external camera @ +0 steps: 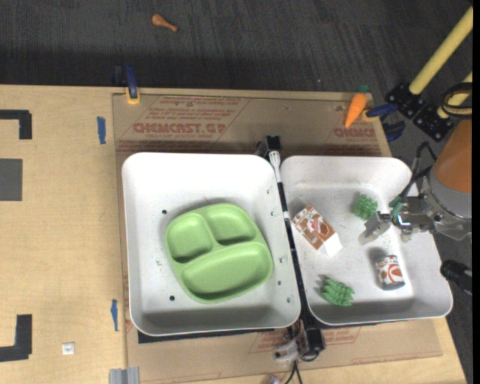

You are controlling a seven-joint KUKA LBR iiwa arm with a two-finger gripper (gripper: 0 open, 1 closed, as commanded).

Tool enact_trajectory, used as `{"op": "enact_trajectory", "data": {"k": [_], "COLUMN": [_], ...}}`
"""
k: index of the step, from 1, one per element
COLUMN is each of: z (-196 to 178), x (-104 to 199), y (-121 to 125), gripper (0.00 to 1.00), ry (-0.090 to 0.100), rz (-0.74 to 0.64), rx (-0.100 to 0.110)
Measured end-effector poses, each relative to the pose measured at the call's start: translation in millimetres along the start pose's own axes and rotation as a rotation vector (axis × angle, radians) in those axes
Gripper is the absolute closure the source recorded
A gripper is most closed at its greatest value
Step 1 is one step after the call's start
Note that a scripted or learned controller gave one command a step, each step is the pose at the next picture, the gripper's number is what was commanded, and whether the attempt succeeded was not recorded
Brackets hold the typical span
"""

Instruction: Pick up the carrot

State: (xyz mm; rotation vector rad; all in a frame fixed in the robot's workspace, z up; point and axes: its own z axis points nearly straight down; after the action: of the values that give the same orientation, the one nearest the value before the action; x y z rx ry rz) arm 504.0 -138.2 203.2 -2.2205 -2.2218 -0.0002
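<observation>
1. Two white bins sit side by side on the bench: the left bin point(142, 187) holds a green divided plate point(217, 251), the right bin point(330, 169) holds small items.
2. The carrot point(355, 109) lies outside both bins, on the bench just past the right bin's far edge, near a blue clamp point(381, 110).
3. The gripper point(386, 219) hangs over the right side of the right bin, well apart from the carrot; whether it is spread or pressed together cannot be told, and nothing shows pinched in it.
4. In the right bin: a white and red carton point(315, 229) near the middle, a green piece point(365, 205) beside the gripper, a small can point(389, 271) below it, and another green piece point(337, 291) at the near edge.
5. A small orange object point(163, 22) lies on the dark floor beyond the bench.
</observation>
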Motion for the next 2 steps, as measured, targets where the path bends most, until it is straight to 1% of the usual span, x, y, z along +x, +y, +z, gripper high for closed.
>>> {"op": "enact_trajectory", "data": {"k": [1,2], "z": [19.1,-64.2], "x": [94.0,67.1], "y": [-25.0,-24.3], "gripper": [0.00,0.00], "ry": [0.001,-0.001], "rz": [0.077,0.494], "rx": [0.003,-0.001]}}
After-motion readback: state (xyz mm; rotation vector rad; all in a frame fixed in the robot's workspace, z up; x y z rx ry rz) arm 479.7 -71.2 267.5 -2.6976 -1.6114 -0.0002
